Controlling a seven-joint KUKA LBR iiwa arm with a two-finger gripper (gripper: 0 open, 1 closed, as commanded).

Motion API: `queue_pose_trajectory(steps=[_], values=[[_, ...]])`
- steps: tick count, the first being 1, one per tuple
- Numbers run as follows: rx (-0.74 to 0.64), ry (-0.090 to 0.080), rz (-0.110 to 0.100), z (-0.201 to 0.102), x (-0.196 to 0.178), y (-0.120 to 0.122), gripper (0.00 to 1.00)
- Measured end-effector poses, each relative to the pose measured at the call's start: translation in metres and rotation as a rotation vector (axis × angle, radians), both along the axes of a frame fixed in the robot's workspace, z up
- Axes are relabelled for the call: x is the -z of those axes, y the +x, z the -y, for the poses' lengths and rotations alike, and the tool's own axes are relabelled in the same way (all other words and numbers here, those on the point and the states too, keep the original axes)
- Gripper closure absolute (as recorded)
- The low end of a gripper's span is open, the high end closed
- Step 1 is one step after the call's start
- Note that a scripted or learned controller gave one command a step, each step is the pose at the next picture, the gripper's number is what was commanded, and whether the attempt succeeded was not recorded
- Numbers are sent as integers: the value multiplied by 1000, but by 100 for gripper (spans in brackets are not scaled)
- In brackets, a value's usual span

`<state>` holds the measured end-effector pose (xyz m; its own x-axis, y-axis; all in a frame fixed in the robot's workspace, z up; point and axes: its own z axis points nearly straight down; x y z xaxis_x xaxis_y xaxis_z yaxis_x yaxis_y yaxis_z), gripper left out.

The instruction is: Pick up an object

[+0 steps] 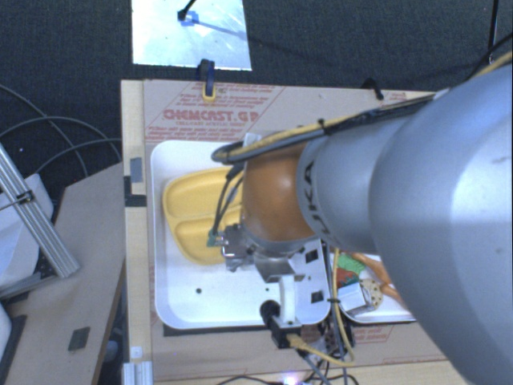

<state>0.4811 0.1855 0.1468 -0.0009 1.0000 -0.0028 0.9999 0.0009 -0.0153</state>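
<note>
Over the left bin (180, 295), the arm (401, 175) half hides a yellow dish (192, 207).

Grey KUKA arm (433, 183) enters from right, big and close to camera, fills right half of view, slants down toward centre. Glossy orange band (272, 195) above wrist sits mid-view, rounded. Grey metal wrist flange (268, 251) just below band, facing down, away from camera. Two-finger gripper (236, 247) mostly hidden under wrist; only small metal part shows at flange's left edge. Thin dark cables (228, 152) run along arm's upper side, loop down left of band to wrist.
</note>
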Motion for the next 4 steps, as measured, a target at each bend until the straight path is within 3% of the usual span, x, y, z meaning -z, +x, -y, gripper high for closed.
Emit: queue_pose_trajectory(steps=[1,2,3,4], values=[[4,3,19,35,52,57,100],[0,10,34,61,58,10,100],[-14,13,21,-58,-17,5,100],[2,1,14,-37,29,42,100]])
